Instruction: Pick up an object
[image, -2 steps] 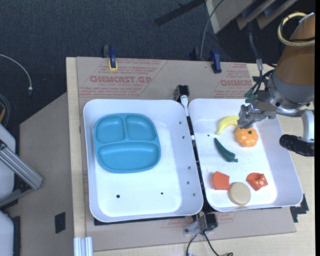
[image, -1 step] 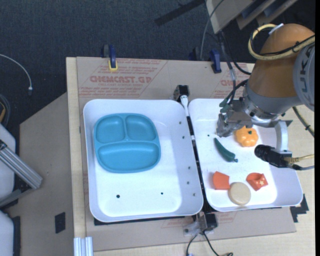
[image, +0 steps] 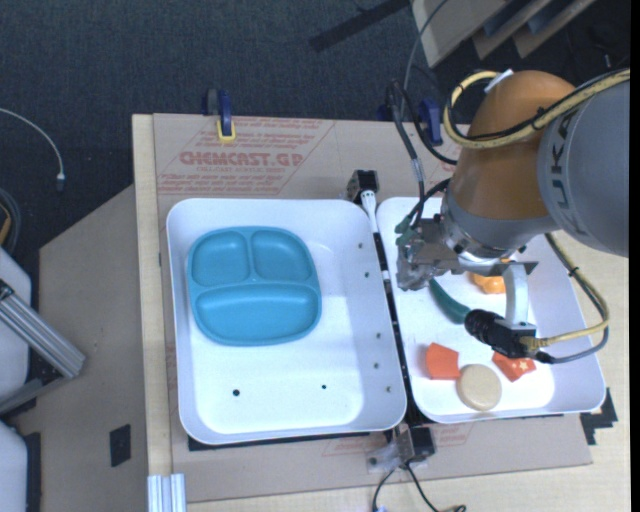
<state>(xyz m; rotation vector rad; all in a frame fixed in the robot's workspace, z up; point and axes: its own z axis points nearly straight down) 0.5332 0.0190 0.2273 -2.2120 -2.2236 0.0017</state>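
The tool (image: 415, 268) hangs low over the right bin (image: 570, 395), near that bin's left wall; whether its fingers are open or closed I cannot tell, since the wrist hides them from above. Just right of the tool lies a green curved piece (image: 450, 300), with an orange piece (image: 490, 283) beyond it. Below and right of the tool sit an orange-red block (image: 441, 361), a tan round object (image: 479, 386) and a red piece (image: 515, 368). Left of the tool, the left bin (image: 290, 410) holds a blue divided plate (image: 255, 285).
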